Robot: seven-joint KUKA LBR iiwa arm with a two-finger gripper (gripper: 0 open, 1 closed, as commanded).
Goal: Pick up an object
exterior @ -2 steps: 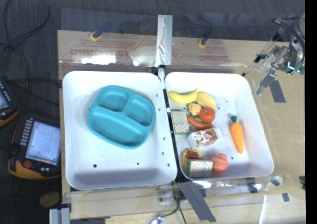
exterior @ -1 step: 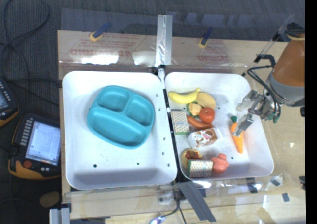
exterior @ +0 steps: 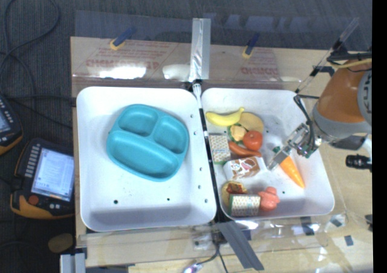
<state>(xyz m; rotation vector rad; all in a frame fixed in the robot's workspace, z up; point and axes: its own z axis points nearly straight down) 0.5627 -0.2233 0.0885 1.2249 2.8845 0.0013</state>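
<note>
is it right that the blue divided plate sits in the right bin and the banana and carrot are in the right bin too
Not quite. The camera view shows the blue divided plate in the left bin. The banana and carrot are indeed in the right bin.

In the right white bin (exterior: 314, 202), a small orange plastic carrot (exterior: 292, 171) lies flat on the floor, its pointed tip aimed toward the near right corner. Its blunt top end sits right at my gripper (exterior: 284, 156). It rests apart from the other toy food, to the right of a red plastic tomato (exterior: 253, 139) and a white printed packet (exterior: 243, 168).
</note>
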